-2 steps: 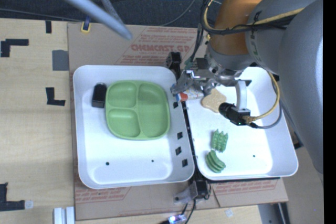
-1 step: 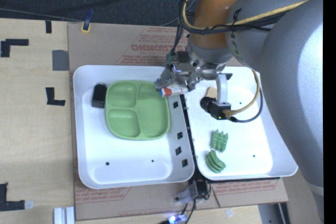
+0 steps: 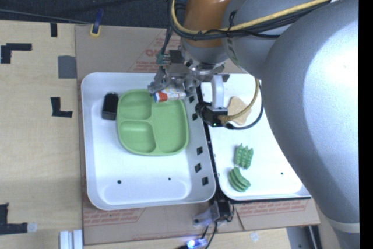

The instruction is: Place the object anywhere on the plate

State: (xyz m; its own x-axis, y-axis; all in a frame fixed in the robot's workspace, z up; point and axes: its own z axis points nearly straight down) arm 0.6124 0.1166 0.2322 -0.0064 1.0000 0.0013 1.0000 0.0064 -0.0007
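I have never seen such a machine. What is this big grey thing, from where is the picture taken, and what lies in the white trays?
The big grey shape with the orange band is a robot arm, entering from the right. One camera above the bench looks down at a slant. The arm's gripper hangs over the upper right edge of a green divided plate in the left bin. A small red and white object sits at the gripper's tip; whether it is truly held is unclear. A black block lies left of the plate. The right bin holds two green pieces and a tan item.
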